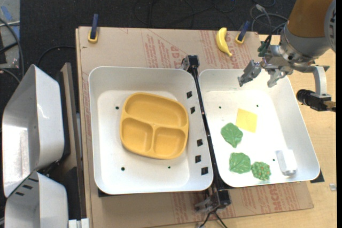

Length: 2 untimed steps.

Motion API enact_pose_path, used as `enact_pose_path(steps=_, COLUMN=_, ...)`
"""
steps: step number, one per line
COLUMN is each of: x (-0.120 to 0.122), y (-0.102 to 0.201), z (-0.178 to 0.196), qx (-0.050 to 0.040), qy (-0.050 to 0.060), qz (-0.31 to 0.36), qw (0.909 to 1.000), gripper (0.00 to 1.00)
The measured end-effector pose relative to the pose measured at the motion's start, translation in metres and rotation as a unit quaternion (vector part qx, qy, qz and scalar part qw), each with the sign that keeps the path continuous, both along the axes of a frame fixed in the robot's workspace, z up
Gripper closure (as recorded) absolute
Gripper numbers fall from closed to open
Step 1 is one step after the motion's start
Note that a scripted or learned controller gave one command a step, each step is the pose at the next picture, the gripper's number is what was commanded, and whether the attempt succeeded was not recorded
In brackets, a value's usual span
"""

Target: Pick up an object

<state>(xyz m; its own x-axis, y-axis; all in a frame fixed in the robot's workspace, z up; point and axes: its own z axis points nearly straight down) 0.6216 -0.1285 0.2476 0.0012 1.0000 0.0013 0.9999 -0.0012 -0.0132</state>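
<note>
My gripper (pixel 262 75) hangs over the far edge of the right bin (pixel 304 131), its two fingers spread open with nothing between them. Below it in that bin lie a yellow square slice (pixel 247 119), a green leaf-like piece (pixel 232 134), a second green piece (pixel 240 162), a small bumpy green item (pixel 261 170) and a white block (pixel 286 160) near the right front corner. The gripper is well above and behind all of them.
The left bin (pixel 101 131) holds a yellow divided tray (pixel 154 125). A small yellow banana (pixel 224 41) lies on the cardboard behind the right bin. Blue and yellow clamps (pixel 93 28) hold the board's far edge. White tubs (pixel 29 120) stand at the left.
</note>
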Motion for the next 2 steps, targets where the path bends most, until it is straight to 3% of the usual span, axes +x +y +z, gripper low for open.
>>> enact_pose_path(steps=1, x=0.002, y=0.001, z=0.008, qx=-0.0007, qy=-0.007, qz=0.001, qw=1.0000, gripper=0.00)
enact_pose_path(steps=2, x=0.003, y=0.006, z=-0.055, qx=-0.0004, qy=-0.004, qz=0.001, qw=1.0000, gripper=0.00)
